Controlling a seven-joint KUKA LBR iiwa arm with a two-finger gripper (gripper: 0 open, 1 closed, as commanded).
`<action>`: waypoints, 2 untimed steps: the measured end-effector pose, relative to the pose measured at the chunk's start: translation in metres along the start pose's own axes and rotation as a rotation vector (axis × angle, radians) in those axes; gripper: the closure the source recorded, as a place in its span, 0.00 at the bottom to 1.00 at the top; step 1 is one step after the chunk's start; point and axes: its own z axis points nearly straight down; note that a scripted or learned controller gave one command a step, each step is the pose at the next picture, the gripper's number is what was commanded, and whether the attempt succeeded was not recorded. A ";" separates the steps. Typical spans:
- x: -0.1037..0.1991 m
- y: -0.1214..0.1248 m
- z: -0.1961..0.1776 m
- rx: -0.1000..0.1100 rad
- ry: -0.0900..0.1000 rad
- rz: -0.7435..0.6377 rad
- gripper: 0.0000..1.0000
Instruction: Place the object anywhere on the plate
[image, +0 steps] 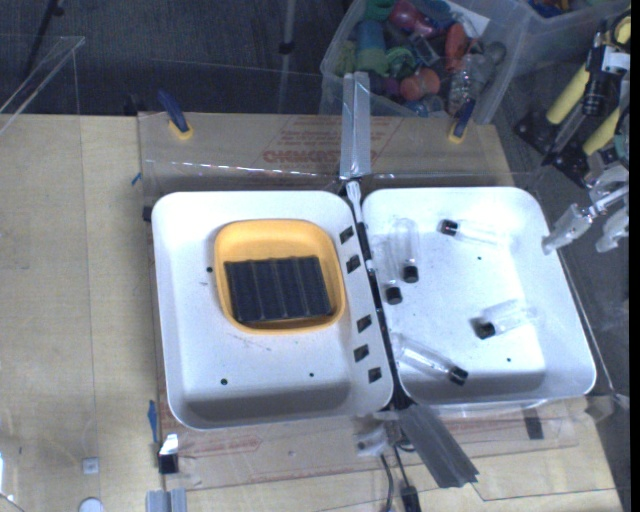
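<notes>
Nothing is placed yet — the yellow plate (226, 243) in the left bin (180, 350) carries only its dark ridged insert, the clear vials (500, 320) lie scattered in the right bin (560, 340), and the pincer (585, 225) hovers off that bin's right rim, whether released or clenched I cannot tell.

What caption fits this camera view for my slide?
Yellow plate sits in left bin; clear black-capped vials lie scattered in right bin; gripper at right edge.
</notes>
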 end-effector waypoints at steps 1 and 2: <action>-0.004 -0.001 0.005 -0.002 -0.001 -0.270 0.00; -0.008 0.026 -0.019 -0.006 -0.002 -0.445 0.00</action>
